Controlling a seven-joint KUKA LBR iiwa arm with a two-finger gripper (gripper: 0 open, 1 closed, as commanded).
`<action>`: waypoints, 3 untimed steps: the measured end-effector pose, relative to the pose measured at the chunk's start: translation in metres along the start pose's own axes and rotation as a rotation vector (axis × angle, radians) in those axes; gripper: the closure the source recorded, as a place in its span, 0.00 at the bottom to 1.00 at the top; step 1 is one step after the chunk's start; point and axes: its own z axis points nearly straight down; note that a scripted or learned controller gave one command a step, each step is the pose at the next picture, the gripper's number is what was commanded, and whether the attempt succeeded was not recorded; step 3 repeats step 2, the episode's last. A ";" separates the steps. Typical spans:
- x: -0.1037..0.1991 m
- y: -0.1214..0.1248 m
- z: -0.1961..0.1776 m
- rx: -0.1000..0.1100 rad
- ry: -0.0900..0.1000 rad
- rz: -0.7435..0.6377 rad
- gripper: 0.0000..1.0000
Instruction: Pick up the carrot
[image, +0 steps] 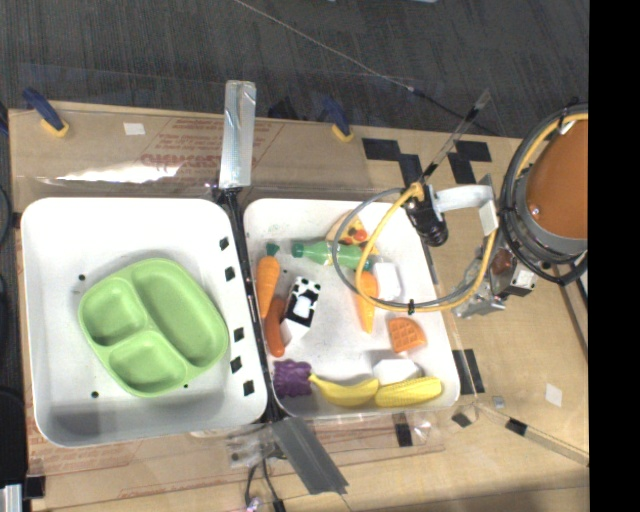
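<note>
Smooth plastic carrot (268, 292), glossy green plate (150, 325)

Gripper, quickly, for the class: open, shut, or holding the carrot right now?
Gripper: cannot be told; it hangs just past the right wall of the right bin.

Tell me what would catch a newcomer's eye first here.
The bright green three-compartment plastic plate lies alone in the left white bin. The right white bin is crowded with toy food: a long orange toy carrot by its left wall, a yellow toy banana along its near edge.
</note>
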 end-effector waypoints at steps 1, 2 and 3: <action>0.016 -0.003 -0.008 0.002 0.006 -0.031 1.00; -0.001 0.000 -0.035 0.002 0.010 -0.032 1.00; -0.001 0.000 -0.035 0.002 0.010 -0.032 1.00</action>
